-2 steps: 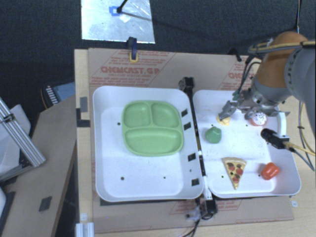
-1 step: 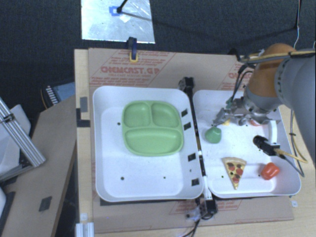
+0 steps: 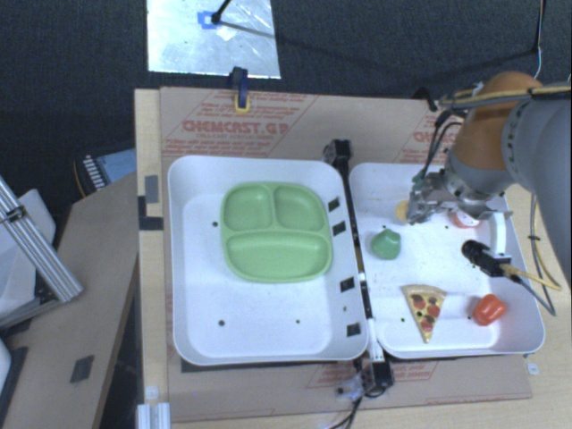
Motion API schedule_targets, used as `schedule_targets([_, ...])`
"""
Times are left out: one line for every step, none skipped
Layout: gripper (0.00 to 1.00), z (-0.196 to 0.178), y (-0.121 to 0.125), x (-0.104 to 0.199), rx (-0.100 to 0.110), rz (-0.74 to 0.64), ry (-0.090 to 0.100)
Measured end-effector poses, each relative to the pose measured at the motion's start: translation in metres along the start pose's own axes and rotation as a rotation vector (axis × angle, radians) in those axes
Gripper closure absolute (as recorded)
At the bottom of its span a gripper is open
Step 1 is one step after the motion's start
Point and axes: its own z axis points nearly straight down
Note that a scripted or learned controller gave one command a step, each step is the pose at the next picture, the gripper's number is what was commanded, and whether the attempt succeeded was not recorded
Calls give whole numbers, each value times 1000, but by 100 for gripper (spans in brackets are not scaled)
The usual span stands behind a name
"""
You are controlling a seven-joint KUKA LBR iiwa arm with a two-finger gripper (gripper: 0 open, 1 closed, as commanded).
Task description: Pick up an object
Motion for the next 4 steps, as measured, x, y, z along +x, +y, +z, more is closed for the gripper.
schedule_targets([100, -63, 6, 0, -1, -2, 0])
schedule_targets([100, -109, 2, 1, -1, -2, 0])
schedule_targets([100, -163, 4, 1, -2, -3, -1])
schedule_targets([100, -150, -7, 44, 4, -5, 1])
